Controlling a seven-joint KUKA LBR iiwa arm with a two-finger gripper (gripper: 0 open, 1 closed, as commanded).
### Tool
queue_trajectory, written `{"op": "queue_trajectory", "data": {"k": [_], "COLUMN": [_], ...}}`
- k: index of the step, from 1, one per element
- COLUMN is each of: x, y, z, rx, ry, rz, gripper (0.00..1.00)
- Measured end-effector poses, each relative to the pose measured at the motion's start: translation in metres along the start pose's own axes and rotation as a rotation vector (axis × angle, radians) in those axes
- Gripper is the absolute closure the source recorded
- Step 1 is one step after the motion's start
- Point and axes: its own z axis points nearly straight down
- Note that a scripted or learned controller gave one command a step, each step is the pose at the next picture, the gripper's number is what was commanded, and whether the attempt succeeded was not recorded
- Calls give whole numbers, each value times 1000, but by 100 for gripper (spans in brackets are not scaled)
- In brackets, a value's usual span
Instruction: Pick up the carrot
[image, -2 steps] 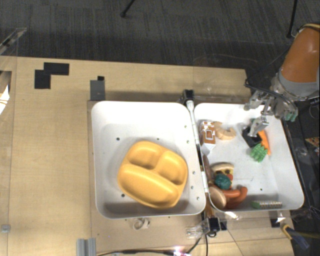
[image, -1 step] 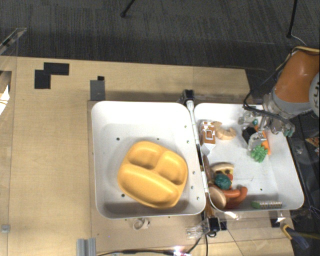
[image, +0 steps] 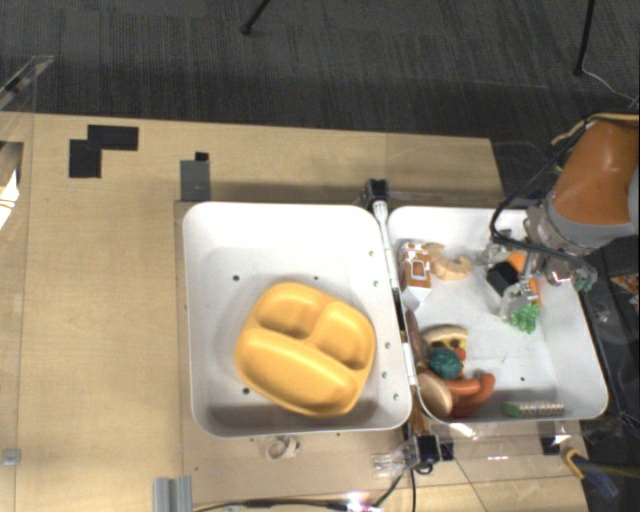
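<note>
While the carrot (image: 523, 293) is lying near the right bin's (image: 572, 400) back right corner, the gripper (image: 520, 272) is closing on it, fingers clamped around it; lifting comes next.

A large yellow loaf-shaped object (image: 305, 347) crowds the left bin (image: 215, 260), leaving open floor only along its upper rim. In the right bin (image: 580, 385), toys (image: 452, 370) cluster against the dividing wall (image: 392, 290), the arm (image: 590, 195) overhangs the upper right, and the lower right floor lies bare.
</note>
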Motion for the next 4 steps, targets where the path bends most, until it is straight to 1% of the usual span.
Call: {"op": "queue_trajectory", "data": {"k": [1,2,3,4], "x": [38,42,68,117], "y": [24,3,9,16], "z": [0,0,-1,-2], "rx": [-1,0,0,3], "ry": [-1,-1,-2,-3], "rz": [114,-159,-138,-325], "gripper": [0,0,0,0]}}
